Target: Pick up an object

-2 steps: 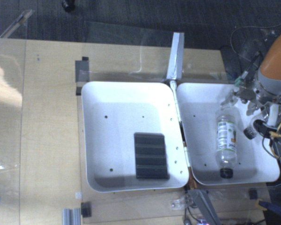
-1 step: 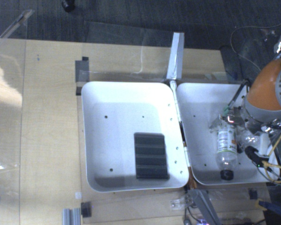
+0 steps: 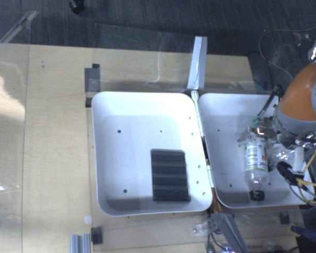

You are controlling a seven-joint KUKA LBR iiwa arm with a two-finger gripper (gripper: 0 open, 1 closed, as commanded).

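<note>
A clear plastic bottle (image 3: pixel 255 165) with a green-and-white label and a black cap lies in the right bin (image 3: pixel 221 141), cap toward the front wall. The gripper (image 3: pixel 259 132) is low over the bottle's far end, close to or touching it; I cannot tell which. The arm's grey wrist and orange band (image 3: pixel 303 91) rise behind it on the right. A black ridged rectangular block (image 3: pixel 170 175) lies flat in the left bin (image 3: pixel 121 120), near its front right corner.
The two bins meet at a shared divider wall (image 3: pixel 203 146). A metal post (image 3: pixel 197 62) stands behind that joint. Cables and yellow-tipped hoses (image 3: pixel 297 178) hang off the wrist over the right bin's right side. Wooden bench surrounds the bins.
</note>
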